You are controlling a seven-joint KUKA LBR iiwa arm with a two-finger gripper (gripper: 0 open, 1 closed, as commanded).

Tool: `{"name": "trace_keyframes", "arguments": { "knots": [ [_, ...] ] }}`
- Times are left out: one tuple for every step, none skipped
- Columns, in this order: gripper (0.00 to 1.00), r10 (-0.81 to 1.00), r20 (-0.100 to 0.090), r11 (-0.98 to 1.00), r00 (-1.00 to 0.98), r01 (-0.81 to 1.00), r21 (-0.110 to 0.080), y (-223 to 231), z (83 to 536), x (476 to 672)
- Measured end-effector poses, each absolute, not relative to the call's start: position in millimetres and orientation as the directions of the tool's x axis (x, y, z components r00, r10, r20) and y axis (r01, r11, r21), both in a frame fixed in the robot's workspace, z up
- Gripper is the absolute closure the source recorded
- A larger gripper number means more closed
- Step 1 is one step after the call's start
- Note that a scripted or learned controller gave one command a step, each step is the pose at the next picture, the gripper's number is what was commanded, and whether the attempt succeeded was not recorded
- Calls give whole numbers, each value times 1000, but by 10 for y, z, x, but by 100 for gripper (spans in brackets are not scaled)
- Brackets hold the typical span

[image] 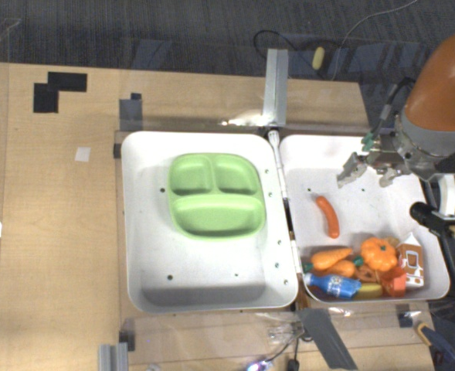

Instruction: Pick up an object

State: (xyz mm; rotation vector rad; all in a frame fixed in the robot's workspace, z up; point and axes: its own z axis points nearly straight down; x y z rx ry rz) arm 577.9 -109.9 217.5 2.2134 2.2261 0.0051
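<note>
My gripper (368,174) hangs over the upper part of the right bin (312,157), fingers spread apart with nothing between them. An orange sausage (329,216) lies on the bin floor below and left of the gripper, apart from it. Along the bin's near edge sits a pile of toy food: an orange carrot-like piece (331,259), a small pumpkin (378,253), a blue bottle (333,286) and a red and white carton (409,265).
The left bin (146,207) holds a green divided plate (215,194). A metal post (276,83) stands behind the ridge between the bins. The arm's orange band (443,91) rises at the right edge.
</note>
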Motion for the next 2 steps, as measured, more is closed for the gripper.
{"name": "trace_keyframes", "arguments": {
  "knots": [
    [0, 1000, -1, 5, -5, 1000, 15, -986, 899, 5905],
    [100, 1000, 3, 5, -5, 1000, 21, -966, 1025, 5930]
  ]
}}
